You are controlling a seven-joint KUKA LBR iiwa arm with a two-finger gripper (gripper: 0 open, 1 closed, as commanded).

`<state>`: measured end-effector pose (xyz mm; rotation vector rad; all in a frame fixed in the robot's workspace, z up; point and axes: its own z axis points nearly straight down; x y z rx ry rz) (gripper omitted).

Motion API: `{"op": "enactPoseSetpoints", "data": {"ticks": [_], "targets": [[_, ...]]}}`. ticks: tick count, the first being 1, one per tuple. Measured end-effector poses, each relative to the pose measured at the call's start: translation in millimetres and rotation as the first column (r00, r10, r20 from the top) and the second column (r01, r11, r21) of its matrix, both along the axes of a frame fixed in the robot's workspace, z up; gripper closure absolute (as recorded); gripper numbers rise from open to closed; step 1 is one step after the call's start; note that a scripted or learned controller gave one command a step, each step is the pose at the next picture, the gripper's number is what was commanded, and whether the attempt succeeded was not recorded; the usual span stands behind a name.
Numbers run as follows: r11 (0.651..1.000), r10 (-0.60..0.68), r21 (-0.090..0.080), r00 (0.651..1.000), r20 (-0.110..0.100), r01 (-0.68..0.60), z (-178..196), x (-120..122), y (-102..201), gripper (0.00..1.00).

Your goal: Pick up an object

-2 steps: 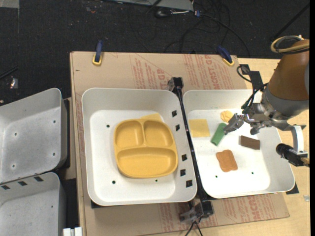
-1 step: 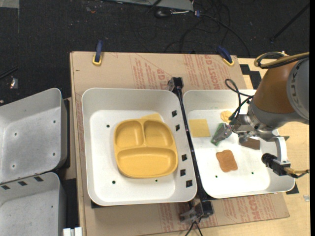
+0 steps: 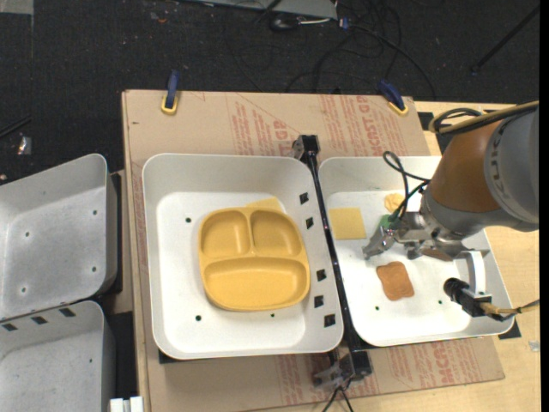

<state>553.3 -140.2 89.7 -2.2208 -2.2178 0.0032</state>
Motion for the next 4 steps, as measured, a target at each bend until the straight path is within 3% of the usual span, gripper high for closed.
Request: {"op": "enactPoseSetpoints", "data": {"ticks": [1,3,4], "targets": [[1.0,-0.001,-0.001,1.0,0.004,0.001,12.5,1.1,-0.4,1.0],[1.0,0.005,-0.002,1.0,0.011,-0.005,132.9,3.2,11.8,1.0],[1.0,0.004,-0.002,1.0,0.009,-0.004,169.0,4.5,11.8,1.0]]}}
